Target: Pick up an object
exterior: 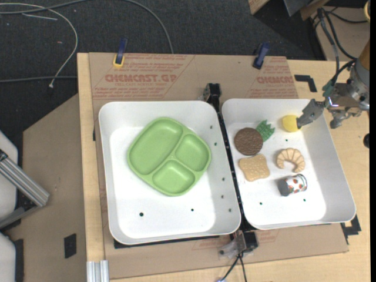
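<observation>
The claw [320, 115] hangs open at the right bin's [335, 175] upper right, one finger touching a small round yellow object [289, 123], nothing gripped between the fingers.

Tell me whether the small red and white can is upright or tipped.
Tipped. The small red and white can lies on its side in the right white bin, its round end showing.

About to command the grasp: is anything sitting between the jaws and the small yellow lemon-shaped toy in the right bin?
Nothing visible does. The gripper sits right beside the small yellow lemon-shaped toy, on its right, with no object between them. The green leafy toy and the round brown cookie lie on the lemon's far side, to its left.
</observation>
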`<state>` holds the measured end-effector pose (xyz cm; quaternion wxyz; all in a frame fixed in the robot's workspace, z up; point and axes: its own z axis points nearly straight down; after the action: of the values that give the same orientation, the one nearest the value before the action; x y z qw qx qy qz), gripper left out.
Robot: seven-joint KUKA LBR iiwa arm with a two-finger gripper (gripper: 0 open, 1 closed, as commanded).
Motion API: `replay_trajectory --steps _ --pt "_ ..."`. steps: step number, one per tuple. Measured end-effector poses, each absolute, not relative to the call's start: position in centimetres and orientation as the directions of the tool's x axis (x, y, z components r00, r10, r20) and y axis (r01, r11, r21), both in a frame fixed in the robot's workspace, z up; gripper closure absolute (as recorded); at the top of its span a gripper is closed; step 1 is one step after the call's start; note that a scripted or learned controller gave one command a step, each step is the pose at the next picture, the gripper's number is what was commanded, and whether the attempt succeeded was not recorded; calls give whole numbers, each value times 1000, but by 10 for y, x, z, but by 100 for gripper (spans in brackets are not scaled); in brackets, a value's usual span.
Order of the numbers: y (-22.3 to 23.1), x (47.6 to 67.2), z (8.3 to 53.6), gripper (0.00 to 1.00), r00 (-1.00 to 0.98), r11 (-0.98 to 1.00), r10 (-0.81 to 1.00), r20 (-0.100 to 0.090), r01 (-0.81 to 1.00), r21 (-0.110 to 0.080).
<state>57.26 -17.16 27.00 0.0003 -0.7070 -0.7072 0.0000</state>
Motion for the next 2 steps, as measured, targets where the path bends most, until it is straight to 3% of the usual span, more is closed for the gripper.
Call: replay_trajectory --steps 2 --pt "-174 561 168 0 0 0 1000 1 1000 -1"
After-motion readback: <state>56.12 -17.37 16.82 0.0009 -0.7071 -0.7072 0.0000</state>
